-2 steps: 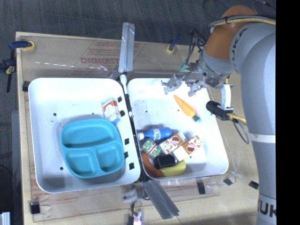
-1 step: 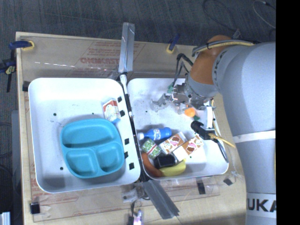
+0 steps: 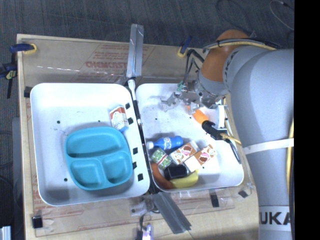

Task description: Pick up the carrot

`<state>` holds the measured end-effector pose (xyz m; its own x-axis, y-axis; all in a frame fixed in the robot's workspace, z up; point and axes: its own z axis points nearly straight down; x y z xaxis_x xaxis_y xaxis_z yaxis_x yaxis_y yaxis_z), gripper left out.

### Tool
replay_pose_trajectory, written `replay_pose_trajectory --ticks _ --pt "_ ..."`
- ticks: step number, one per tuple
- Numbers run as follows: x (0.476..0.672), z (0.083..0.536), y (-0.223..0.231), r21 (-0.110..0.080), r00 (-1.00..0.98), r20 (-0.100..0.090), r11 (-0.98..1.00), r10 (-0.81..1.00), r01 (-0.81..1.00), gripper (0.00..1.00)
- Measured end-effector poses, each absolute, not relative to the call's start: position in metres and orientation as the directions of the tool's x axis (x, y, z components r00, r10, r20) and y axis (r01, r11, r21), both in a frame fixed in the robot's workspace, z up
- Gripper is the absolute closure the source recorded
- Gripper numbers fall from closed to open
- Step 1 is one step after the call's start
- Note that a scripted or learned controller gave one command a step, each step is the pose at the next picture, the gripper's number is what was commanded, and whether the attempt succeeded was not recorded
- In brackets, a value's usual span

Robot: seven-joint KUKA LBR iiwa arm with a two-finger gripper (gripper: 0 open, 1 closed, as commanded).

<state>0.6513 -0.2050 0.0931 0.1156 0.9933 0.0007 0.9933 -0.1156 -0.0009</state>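
Observation:
The carrot (image 3: 199, 115), a short orange piece, lies in the right bin (image 3: 150, 109) near its far right wall. My gripper (image 3: 183, 98) hangs over the bin's far end, just up and left of the carrot and very close to it. The wrist and its fittings hide part of the carrot's right side. Nothing can be made out between the gripper's tips.
At the right bin's near end lie a blue bottle (image 3: 168, 143), several small cartons (image 3: 184, 153), a black item (image 3: 176, 172) and a yellow banana (image 3: 186, 181). The left bin (image 3: 50, 104) holds a blue divided plate (image 3: 97, 157) and a small carton (image 3: 118, 117).

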Motion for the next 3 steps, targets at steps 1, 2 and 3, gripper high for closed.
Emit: replay_pose_trajectory --ticks 1,2,3 --pt "0.652 0.104 -0.203 -0.002 0.107 0.0 -0.107 0.994 0.994 1.0" --pt "0.652 0.103 -0.202 -0.003 0.106 0.001 -0.106 0.994 0.994 0.0" --pt "0.658 0.093 -0.204 0.002 0.134 -0.001 -0.134 0.991 0.991 0.0"
